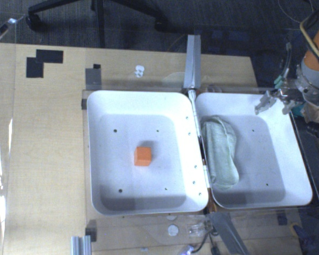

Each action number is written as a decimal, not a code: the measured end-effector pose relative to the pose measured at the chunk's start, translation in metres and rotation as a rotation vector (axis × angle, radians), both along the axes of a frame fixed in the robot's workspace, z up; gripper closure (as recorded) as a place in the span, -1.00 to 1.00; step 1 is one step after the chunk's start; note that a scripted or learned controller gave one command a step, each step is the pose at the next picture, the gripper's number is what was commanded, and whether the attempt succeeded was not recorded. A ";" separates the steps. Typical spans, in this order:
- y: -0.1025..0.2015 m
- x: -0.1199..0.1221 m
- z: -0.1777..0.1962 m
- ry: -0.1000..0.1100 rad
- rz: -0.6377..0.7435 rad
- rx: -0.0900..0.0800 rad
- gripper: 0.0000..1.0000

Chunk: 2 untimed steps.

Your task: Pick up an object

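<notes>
An orange cube [143, 156] sits near the middle of the left bin [111, 190]. A pale folded cloth [221, 152] lies along the left side of the right bin [266, 169]. My gripper [274, 106] hovers over the far right corner of the right bin, well away from the cloth and the cube. Its fingers [261, 103] stand apart and open, and nothing is between them.
A grey metal post [192, 62] stands behind the seam between the bins. Black tape marks [42, 61] lie on the wooden bench at the far left. A chair base [98, 4] is on the floor beyond the bench. Cables [297, 4] hang near the arm.
</notes>
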State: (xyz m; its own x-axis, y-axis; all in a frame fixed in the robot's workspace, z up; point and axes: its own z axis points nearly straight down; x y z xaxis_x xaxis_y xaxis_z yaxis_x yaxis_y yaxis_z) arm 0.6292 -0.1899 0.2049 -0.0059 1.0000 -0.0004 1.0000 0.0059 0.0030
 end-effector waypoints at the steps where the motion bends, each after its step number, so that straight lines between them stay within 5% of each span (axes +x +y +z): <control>1: -0.015 0.041 -0.034 -0.003 0.128 -0.003 -1.00; 2: -0.015 0.042 -0.052 -0.005 0.617 -0.005 -1.00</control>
State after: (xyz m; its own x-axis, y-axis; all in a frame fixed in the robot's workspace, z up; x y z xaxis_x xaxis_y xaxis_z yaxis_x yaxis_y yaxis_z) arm 0.6710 -0.2051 0.1528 -0.5832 0.8123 -0.0068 0.8123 0.5832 0.0061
